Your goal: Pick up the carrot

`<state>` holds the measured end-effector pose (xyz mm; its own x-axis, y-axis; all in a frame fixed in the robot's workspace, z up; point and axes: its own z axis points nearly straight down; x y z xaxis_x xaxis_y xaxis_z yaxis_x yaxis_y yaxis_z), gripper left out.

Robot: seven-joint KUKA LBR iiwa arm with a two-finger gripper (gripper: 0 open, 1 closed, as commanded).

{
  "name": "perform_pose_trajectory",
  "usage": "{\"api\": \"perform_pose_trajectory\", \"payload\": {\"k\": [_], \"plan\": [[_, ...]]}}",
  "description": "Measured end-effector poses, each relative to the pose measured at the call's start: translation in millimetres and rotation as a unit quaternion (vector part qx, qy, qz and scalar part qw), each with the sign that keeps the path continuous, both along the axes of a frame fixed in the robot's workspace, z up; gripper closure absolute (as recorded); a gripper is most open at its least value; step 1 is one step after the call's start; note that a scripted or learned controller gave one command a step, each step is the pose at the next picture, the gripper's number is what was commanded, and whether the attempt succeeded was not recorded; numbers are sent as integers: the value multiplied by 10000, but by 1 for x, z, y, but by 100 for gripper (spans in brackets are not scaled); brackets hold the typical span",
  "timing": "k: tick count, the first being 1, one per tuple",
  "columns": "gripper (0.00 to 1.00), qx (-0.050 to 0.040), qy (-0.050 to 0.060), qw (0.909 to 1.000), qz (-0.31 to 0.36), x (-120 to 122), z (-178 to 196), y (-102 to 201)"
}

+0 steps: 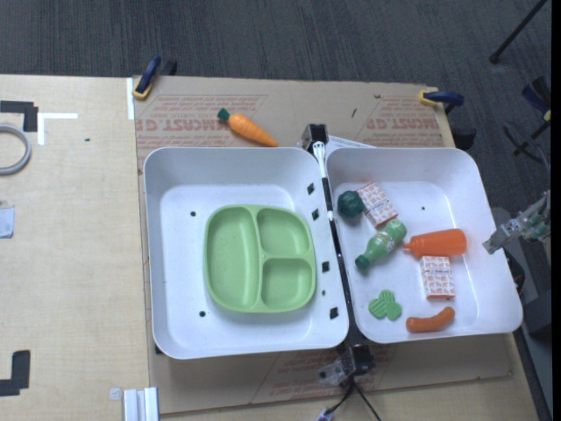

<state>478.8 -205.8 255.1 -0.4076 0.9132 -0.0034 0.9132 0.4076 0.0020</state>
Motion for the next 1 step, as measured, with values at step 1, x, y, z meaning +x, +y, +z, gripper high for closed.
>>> {"api": "perform_pose_trajectory", "payload": {"k": [1], "plan": [[100,14,18,9969,-790,-1,-148,103]]}}
